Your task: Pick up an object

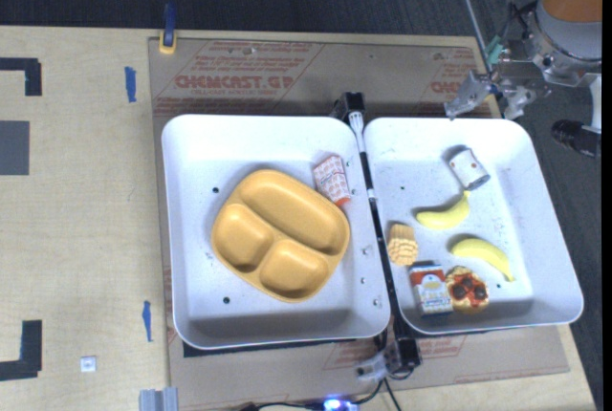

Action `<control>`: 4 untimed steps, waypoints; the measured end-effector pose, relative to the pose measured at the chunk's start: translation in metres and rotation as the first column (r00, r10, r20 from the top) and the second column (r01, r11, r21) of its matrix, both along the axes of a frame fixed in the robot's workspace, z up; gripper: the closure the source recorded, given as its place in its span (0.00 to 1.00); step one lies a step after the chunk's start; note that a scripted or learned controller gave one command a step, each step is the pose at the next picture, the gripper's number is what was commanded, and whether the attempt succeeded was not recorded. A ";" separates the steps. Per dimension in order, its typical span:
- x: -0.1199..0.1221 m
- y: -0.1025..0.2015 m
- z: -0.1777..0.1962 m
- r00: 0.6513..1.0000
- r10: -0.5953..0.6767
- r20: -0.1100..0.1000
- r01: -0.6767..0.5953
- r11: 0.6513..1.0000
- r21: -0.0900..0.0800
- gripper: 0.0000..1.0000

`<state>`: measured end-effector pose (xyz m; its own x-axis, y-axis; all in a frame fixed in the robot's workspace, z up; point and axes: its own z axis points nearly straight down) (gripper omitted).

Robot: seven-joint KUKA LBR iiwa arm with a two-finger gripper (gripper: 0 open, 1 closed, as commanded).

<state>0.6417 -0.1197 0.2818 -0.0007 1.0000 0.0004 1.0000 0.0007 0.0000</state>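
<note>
A: Where's the gripper (475,97)?
B: At the far right, above the far rim of the right bin (550,237). Whether it is open, I cannot tell; nothing shows in it.
A: What lies in that bin?
B: A small can (468,167) at the far side, two bananas (443,213) (482,256) in the middle, a corn cob (403,244) at the left wall, a carton (431,289) and a pizza slice (467,288) nearest.
A: And the left bin (186,208)?
B: A yellow tray (278,232) with three wells, and a small packet (332,178) just beside its far right edge.
</note>
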 end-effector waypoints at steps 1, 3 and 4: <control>-0.016 -0.017 -0.192 1.000 -0.001 0.001 0.001 1.000 -0.001 0.00; -0.087 -0.032 -0.185 1.000 -0.003 0.007 0.003 1.000 -0.003 1.00; -0.080 0.035 -0.096 1.000 0.001 0.002 -0.001 1.000 0.000 1.00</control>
<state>0.5614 -0.0844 0.1853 -0.0018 1.0000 0.0003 1.0000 0.0018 0.0020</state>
